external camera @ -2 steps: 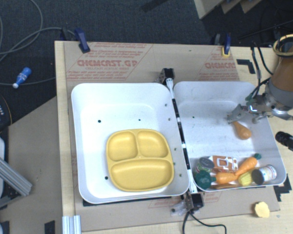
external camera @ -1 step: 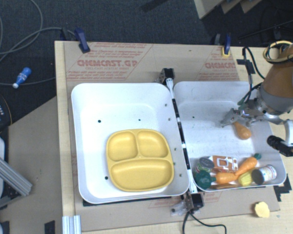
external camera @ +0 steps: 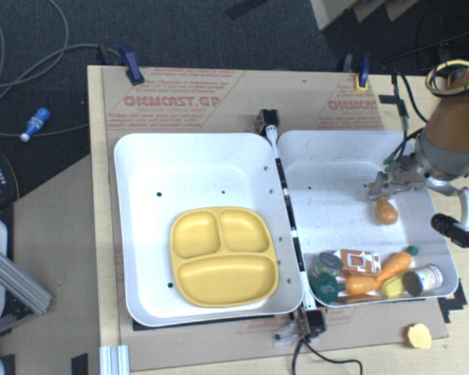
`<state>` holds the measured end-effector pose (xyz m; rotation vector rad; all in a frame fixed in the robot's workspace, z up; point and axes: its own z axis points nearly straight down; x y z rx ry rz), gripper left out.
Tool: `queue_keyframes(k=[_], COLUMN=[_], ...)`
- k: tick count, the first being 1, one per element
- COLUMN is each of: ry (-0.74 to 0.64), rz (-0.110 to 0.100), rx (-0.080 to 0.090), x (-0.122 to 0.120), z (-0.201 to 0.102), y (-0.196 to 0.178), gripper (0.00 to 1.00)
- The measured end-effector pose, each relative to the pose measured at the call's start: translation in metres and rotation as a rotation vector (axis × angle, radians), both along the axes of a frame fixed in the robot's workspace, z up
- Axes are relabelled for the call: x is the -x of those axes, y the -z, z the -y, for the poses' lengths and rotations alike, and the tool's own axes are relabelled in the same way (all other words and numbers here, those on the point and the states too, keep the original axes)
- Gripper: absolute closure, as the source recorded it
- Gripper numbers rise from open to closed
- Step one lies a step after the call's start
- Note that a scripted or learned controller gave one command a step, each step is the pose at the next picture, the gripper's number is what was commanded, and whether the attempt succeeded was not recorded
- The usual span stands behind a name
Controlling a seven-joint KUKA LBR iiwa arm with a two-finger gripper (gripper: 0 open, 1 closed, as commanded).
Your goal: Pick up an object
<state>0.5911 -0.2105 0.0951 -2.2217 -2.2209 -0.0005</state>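
Your gripper (external camera: 383, 186) hung low in the right bin (external camera: 328, 155), near its far right side, with the arm reaching in from the right edge of the camera view. I could not tell how the gripper was set, since the metal at its tip blurred together at this angle.

The thing nearest to you was a small orange-brown piece (external camera: 386, 210), egg-like, lying on the bin floor just below the gripper in the view, that is, a little toward the near rim. It seemed to touch or almost touch the gripper's tip, but nothing showed it held. Its long axis ran roughly from far to near, tilted slightly.

The other candidates lay well apart from you, heaped along the near rim of that bin: a toy carrot (external camera: 395, 266) lying slantwise, a small can (external camera: 424, 278) on its side, a dark green round thing (external camera: 326, 287) and a printed packet (external camera: 358, 261).

In the left bin (external camera: 141, 178) sat a yellow divided tray (external camera: 223, 255), far from your reach.

By my judgement, the coming move turned on that short offset: the orange-brown piece lay slightly nearward of your gripper.
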Motion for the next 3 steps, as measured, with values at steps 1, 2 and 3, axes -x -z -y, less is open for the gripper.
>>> queue_keyframes(k=[1, 2, 3], ry=[-0.008, -0.006, -0.005], rz=[0.006, -0.003, 0.009], rx=[0.0, -0.002, -0.001], x=[-0.06, -0.053, -0.006], z=[-0.057, -0.124, -0.167], y=[0.011, 0.01, -0.096], gripper=[1.0, 1.0, 1.0])
